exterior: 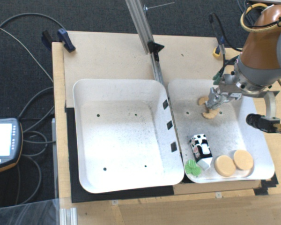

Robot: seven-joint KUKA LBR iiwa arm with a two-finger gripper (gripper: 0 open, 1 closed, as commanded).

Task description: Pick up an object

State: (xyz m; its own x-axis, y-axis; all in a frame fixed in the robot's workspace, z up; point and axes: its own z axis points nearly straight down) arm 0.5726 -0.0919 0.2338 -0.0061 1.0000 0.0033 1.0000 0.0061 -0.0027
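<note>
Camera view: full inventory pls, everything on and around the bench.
bins: 2, white, side by side on the bench
tan discs: 2, in the right bin's near right corner
black-and-white box: 1, right bin, near edge
green piece: 1, right bin's near left corner, beside the box
tan pieces: 2, small, right bin's far half, at the gripper
metal rail: 1, grey, running down between the bins
blue clamp: 1, bench's far left corner
pendant: 1, orange-edged with screen, left of the bench
cables: black, on the floor at left
arm: 1, grey and orange, from the right
gripper: 1, over the tan pieces
</note>
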